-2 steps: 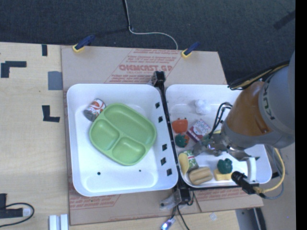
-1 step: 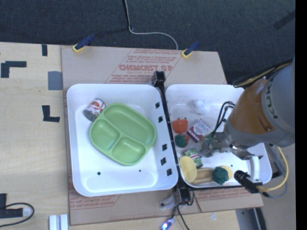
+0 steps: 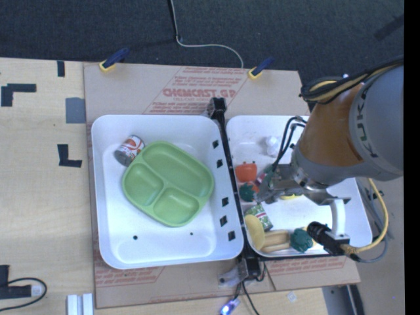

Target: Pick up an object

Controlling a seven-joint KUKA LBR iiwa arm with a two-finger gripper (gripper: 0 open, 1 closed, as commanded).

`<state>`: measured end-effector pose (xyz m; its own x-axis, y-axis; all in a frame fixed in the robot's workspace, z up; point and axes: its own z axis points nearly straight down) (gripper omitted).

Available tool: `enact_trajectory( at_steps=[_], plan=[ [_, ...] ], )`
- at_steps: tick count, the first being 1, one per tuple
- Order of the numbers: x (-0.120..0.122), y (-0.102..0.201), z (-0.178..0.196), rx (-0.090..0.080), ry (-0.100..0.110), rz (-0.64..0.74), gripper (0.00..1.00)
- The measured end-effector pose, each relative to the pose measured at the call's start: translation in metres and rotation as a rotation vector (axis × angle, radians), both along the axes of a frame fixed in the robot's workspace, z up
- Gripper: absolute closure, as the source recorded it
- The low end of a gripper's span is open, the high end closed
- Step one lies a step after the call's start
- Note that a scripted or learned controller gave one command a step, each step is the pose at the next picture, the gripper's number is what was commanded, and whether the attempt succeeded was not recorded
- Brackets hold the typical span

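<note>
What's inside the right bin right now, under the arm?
The right bin holds an orange item, a small white piece, a yellow banana-like toy and a dark teal object. The arm covers the bin's middle, so anything beneath it is hidden.

Two shallow white bins sit side by side on a cardboard sheet [image 3: 197, 94] with red print, held by two blue-and-yellow clamps [image 3: 113, 59] on a wooden bench [image 3: 39, 195]. A thin cable [image 3: 176, 18] crosses dark carpet [image 3: 79, 12] behind.
</note>
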<state>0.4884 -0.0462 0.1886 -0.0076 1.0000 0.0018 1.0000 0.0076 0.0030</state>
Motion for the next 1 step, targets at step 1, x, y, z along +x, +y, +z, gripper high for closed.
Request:
enact_trajectory(
  at_steps=[1],
  plan=[
    [-0.0038, 0.089, 0.11, 0.002, -0.007, 0.006, 1.0]
  ],
)
